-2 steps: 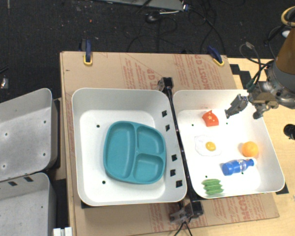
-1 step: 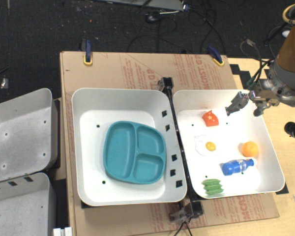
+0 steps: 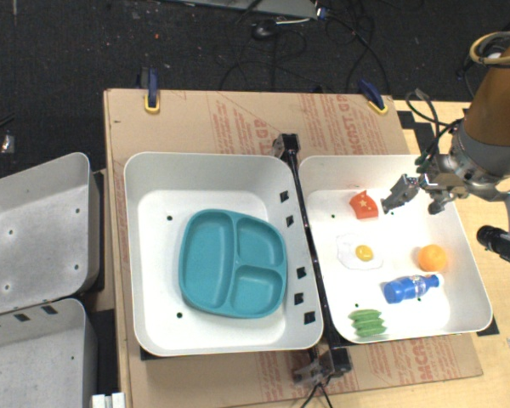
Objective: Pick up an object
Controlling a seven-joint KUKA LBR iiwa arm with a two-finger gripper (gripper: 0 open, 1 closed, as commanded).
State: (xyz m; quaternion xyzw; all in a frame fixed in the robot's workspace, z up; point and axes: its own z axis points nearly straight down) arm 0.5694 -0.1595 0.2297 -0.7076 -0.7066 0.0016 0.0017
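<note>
The robot's arm (image 3: 491, 100) shows a broad orange band above a rounded grey metal wrist, with a pale ring at its top. Thin dark cables loop beside the wrist, and its hand (image 3: 418, 195) ends in two dark, blocky fingers (image 3: 399, 194).

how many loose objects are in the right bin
5: red block at the far left, fried egg mid-left, orange ball right, blue bottle near right, green piece nearest. None looks hidden.

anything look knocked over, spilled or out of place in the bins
Only the small blue plastic bottle stands out: it lies on its side in the right white bin, near the round orange fruit. Nothing looks spilled or damaged.
</note>
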